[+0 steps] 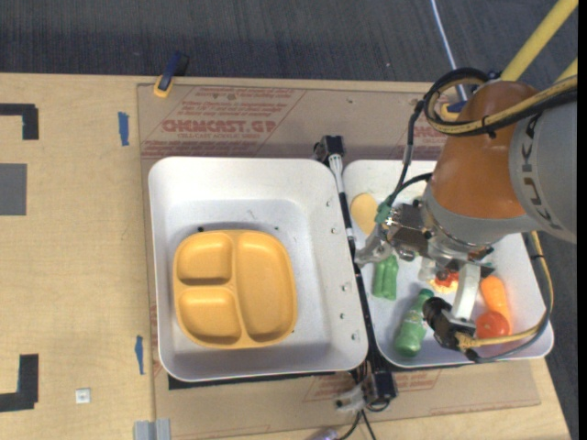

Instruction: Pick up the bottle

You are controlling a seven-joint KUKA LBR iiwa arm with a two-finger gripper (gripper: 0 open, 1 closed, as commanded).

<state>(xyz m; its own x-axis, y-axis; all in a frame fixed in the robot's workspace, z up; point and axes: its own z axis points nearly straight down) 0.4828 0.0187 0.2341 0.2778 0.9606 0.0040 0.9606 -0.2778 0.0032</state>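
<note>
Green bottle (411, 330) with pale cap, lying tilted in right bin (541, 333), fingers' state unclear

You can't see the fingertips of the two-finger gripper (438, 282), since the wrist hides them. The grey arm with the orange band (486, 154) runs off the right edge and covers much of the right white bin (541, 328).
</note>
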